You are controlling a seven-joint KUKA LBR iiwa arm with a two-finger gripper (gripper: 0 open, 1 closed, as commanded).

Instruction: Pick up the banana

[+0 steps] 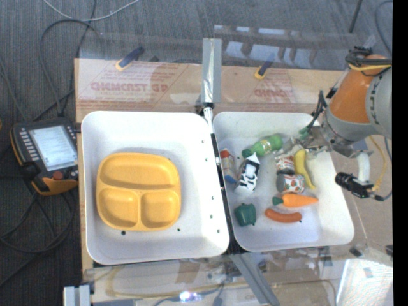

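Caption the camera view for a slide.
KUKA arm's gripper hangs over the banana among toy foods in the right bin; a yellow divided tray sits in the left bin.

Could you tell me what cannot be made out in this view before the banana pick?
- Hand: its fingers are too small and dark in the camera view to tell open from shut.
- Banana: its upper end sits under the hand, so contact is unclear.
- Small can beside the banana: label too small to read.
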